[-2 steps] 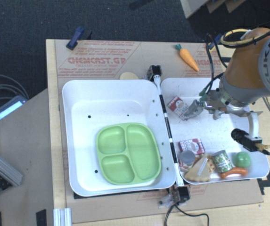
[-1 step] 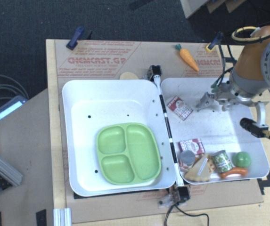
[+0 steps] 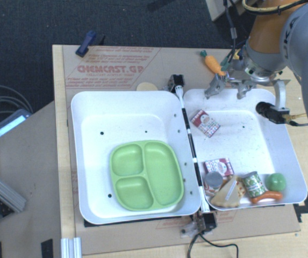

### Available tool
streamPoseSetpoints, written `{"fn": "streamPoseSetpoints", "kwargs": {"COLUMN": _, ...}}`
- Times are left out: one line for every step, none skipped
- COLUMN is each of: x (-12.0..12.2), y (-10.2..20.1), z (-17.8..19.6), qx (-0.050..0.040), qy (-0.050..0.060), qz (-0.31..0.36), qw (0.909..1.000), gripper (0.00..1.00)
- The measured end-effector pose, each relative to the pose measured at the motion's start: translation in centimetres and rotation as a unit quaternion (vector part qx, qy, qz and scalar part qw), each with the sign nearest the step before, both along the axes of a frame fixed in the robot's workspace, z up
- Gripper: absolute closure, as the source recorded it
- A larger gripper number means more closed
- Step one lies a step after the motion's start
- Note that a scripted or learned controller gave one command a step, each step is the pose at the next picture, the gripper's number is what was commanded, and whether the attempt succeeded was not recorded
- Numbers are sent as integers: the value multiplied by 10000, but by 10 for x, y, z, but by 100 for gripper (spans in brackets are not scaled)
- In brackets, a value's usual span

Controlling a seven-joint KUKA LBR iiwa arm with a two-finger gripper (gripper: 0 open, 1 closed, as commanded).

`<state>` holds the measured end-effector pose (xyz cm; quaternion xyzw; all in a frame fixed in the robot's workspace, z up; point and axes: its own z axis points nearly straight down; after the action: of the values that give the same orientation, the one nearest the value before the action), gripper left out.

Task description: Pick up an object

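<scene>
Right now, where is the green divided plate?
The green divided plate lies in the left bin, toward its near right corner, close to the divider beside the right bin.

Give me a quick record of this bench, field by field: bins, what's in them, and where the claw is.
left bin: holds a green divided tray
right bin: small red-and-white packet near its middle; cluster of small items along the near edge
claw: above the right bin's far edge, fingers spread, nothing between them
outside bins: orange carrot toy on the bench
</scene>
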<state>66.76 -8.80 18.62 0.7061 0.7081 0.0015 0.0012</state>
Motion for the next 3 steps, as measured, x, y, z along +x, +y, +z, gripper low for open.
{"fn": "streamPoseSetpoints", "kwargs": {"x": -102, "y": -72, "z": -71, "qx": -8, "qy": 31, "qz": -22, "qw": 10000, "gripper": 0}}
{"fn": "streamPoseSetpoints", "kwargs": {"x": -135, "y": -3, "z": -90, "qx": 4, "qy": 30, "qz": -10, "qw": 10000, "gripper": 0}}
{"fn": "streamPoseSetpoints", "kwargs": {"x": -14, "y": -3, "z": -101, "qx": -4, "qy": 13, "qz": -9, "qw": 10000, "gripper": 0}}
